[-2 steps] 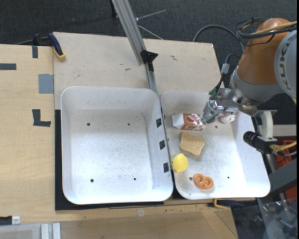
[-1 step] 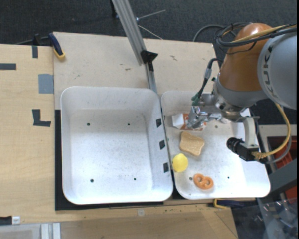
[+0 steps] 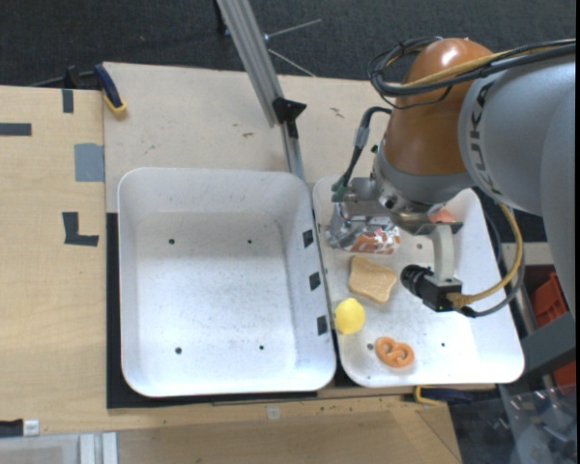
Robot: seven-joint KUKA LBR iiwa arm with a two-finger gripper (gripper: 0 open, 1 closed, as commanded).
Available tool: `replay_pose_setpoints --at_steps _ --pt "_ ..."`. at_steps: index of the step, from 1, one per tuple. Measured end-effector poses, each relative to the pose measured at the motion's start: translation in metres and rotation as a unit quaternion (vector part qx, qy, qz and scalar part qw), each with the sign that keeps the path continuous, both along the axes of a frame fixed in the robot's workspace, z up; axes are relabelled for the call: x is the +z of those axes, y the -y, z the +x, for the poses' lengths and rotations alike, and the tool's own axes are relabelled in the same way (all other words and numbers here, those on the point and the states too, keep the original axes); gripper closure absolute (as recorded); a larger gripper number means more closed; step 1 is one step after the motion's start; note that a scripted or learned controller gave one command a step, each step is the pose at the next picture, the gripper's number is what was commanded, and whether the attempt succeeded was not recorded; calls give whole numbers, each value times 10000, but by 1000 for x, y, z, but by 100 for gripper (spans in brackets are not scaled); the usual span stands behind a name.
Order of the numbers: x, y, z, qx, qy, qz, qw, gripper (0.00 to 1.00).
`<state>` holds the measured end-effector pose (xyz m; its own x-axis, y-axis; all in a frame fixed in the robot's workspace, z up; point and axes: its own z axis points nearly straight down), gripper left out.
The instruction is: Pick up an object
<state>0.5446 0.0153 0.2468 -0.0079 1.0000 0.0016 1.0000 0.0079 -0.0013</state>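
Note:
My gripper (image 3: 353, 222) reaches down into the right bin (image 3: 483, 346) near its far left corner, with the arm's wrist covering much of it. Right under it lies a crinkly clear packet with red print (image 3: 375, 240), touching or just below the fingertips. In front of the packet sits a slice of toast (image 3: 372, 280). A yellow lemon (image 3: 349, 315) rests by the bin's left wall. An orange pretzel (image 3: 394, 353) lies near the front edge.
The left bin (image 3: 213, 278) stands beside the right one, sharing a raised middle rim. A grey metal pole (image 3: 256, 56) slants in from the top down to that rim. A black cable connector (image 3: 430, 288) hangs off the arm over the right bin.

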Motion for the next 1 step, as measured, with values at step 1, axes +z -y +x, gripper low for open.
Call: replay_pose_setpoints --at_steps 1 --pt "0 -62 -2 4 -5 1 10000 100"
